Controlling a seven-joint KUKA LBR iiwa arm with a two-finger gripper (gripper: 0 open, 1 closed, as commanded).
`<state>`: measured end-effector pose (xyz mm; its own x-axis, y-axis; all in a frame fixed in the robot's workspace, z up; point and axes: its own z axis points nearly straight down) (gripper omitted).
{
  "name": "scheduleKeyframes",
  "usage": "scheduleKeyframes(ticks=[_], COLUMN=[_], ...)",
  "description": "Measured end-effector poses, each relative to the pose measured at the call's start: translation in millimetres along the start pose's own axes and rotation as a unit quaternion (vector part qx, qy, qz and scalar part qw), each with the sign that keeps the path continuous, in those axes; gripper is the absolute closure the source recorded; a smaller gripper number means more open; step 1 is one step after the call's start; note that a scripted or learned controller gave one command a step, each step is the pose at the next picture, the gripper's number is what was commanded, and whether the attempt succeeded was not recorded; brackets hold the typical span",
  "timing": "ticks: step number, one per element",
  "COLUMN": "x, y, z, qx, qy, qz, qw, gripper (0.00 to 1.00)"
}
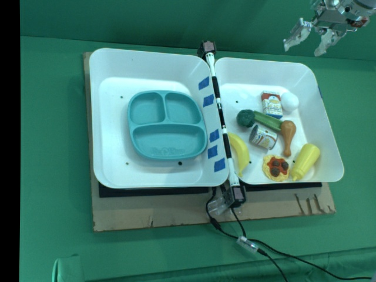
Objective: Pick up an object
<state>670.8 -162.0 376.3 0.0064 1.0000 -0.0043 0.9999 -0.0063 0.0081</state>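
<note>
My gripper (309, 40) hangs open high above the back right corner of the right bin (320, 96), with nothing between its fingers. Below it in that bin lie a small red and white carton (271, 105), a white egg (289, 101), a broccoli piece (246, 118) with a green stalk, a small tin can (262, 137), a brown drumstick (288, 135), a banana (239, 152), a round pizza slice toy (276, 167) and a yellow bottle (305, 161).
The left bin (106, 69) holds a teal divided plate (167, 125). A divider rail (218, 119) with blue tape marks runs between the bins. Cables (252, 248) trail off the cardboard base at the front.
</note>
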Motion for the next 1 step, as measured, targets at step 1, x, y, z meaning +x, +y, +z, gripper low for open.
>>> scheduleKeyframes(ticks=[1], x=[-27.9], y=[-52.1], z=[114.7], qx=[0.000], qy=[-0.002], qz=[0.001], qw=[1.0000], gripper=[0.00])
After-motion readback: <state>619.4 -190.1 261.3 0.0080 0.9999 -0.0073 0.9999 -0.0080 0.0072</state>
